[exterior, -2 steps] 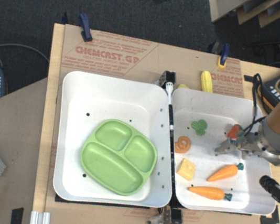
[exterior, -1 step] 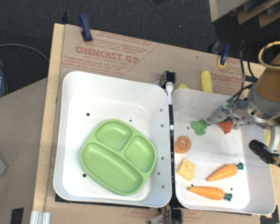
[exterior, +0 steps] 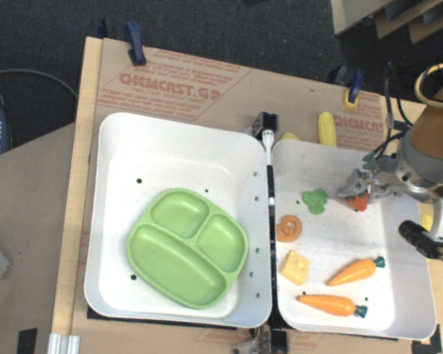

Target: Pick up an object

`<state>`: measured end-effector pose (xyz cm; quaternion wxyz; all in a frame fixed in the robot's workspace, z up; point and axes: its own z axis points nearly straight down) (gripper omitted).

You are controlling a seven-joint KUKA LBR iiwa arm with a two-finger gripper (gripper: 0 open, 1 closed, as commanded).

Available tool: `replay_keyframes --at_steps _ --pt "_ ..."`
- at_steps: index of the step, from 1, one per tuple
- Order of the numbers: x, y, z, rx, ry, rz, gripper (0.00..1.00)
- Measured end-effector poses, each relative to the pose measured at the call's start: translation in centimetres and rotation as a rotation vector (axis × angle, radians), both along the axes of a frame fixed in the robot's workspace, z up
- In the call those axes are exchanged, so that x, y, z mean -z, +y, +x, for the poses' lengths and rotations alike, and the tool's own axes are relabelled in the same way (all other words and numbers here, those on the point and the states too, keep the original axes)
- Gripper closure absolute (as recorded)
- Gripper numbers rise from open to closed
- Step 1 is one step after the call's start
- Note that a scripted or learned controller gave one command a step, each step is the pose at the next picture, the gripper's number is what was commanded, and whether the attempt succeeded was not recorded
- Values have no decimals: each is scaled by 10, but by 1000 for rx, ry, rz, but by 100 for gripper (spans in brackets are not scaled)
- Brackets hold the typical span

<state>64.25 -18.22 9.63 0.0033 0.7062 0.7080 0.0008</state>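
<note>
So the thing it seems to be going for is a small red-orange toy piece (exterior: pixel 358 201) sitting in the upper part of the right-hand shallow white bin (exterior: pixel 399 323), near the back wall. The grey two-finger gripper (exterior: pixel 357 189) is right down on top of it. From this angle I honestly can't tell how the tips are set around the piece or if they have any bite on it, so I'd call the pick not done: the piece looks like it's resting on the bin floor, and the lift is all left to do.

Just beside it to the left is a small green leafy plastic piece (exterior: pixel 314 200). Further toward the front of that bin: an orange ring-shaped slice (exterior: pixel 289 227), a pale yellow cheese wedge (exterior: pixel 295 268), and two orange plastic carrots with green tops, one angled (exterior: pixel 354 272) and one lying flat (exterior: pixel 330 304). All well apart from the gripper.

A yellow corn cob (exterior: pixel 327 129) lies outside the bins on the cardboard sheet (exterior: pixel 177 89) behind. The left-hand white bin (exterior: pixel 120 155) holds a light green divided plastic plate (exterior: pixel 187 247).

Writing: the cardboard has red print reading "CHEMCAST G P" at upper left, repeated partly at upper right. The small lines around it are too blurry to read.
</note>
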Motion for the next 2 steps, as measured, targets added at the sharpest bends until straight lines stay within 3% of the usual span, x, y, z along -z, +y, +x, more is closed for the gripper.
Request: replay_keyframes --at_steps 1,2 --pt "10 72 13 -4 4 4 100" --pt "-96 125 -30 -3 -2 6 100"
